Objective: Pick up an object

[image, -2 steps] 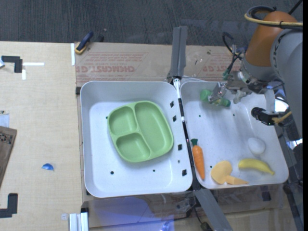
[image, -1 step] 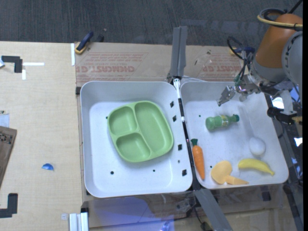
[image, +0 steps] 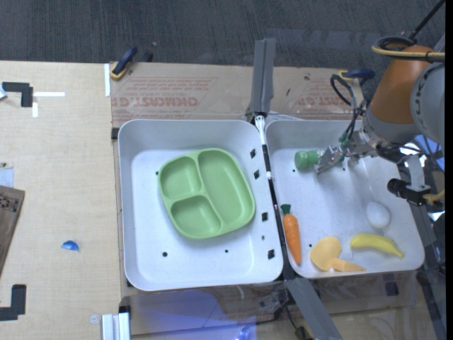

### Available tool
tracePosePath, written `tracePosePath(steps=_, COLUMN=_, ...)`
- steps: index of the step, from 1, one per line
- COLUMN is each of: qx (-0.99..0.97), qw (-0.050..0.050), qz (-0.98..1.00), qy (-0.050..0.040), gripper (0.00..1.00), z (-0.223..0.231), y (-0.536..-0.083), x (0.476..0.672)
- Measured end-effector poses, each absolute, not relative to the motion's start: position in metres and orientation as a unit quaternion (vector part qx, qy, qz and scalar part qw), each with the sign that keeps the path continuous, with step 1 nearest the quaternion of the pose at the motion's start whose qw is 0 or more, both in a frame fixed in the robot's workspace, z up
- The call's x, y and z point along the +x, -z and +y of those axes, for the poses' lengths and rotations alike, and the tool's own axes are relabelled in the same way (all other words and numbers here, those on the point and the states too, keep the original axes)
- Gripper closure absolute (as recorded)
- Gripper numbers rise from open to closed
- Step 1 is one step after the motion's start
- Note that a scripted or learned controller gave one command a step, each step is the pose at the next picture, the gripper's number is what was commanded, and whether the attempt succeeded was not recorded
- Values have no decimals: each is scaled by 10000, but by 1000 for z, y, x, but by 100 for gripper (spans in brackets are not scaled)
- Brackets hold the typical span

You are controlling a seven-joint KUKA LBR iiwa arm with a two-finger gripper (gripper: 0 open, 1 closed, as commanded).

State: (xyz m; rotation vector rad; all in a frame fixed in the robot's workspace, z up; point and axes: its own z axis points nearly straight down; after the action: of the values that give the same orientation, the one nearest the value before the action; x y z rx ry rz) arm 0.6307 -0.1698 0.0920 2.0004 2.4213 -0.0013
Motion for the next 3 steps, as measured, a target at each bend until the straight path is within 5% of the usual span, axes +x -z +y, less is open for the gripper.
tracePosePath(steps=1, qx=6432, qw=-20, qz=7657, qy=23, gripper=0, z=-105, y=-91, x=657)
tracePosePath(steps=3, qx=5377, qw=8, qz=8431, qy=15, gripper=0, z=-101, y=-92, x=659)
